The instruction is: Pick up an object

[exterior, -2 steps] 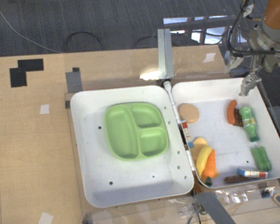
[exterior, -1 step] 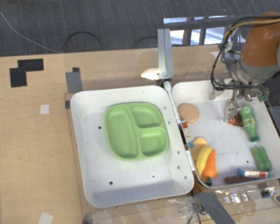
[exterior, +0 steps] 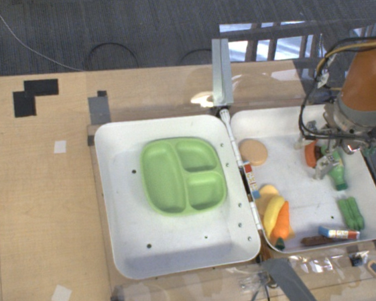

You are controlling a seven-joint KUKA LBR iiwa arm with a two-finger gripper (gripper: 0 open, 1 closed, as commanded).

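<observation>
A: Claw (exterior: 325,159) first. We see it low in the right bin (exterior: 293,188), over toward the bin's right side, under the orange band of the arm (exterior: 370,88). We cannot tell from this slant how it is set or whether it has anything.

B: Nearest to us along the front wall: a marker-like stick (exterior: 339,233) and a dark brown piece (exterior: 314,240) just beside it. We judge both too flat against the floor and wall for an easy grab.

A: Next back, the green pickle-like piece (exterior: 351,213), then the banana (exterior: 272,212) with the carrot (exterior: 283,222) touching it by the divider. A try there could drag two things at once.

B: Then the claw's own spot. An orange-red item (exterior: 310,155) and a small green bottle-like item (exterior: 338,176) sit right against it. We take one of these as the likely target, but which one we cannot say.

A: Risk, in our judgement: with the two so close, one could be nudged aside, or clipped at the edge and dropped on the lift.

B: Farther back, the tan round disc (exterior: 253,152) lies well apart. Left bin (exterior: 129,254) holds the green divided tray (exterior: 182,175).

A: Farthest, cables (exterior: 311,102) loop by the wrist; they could snag on a twist.
</observation>
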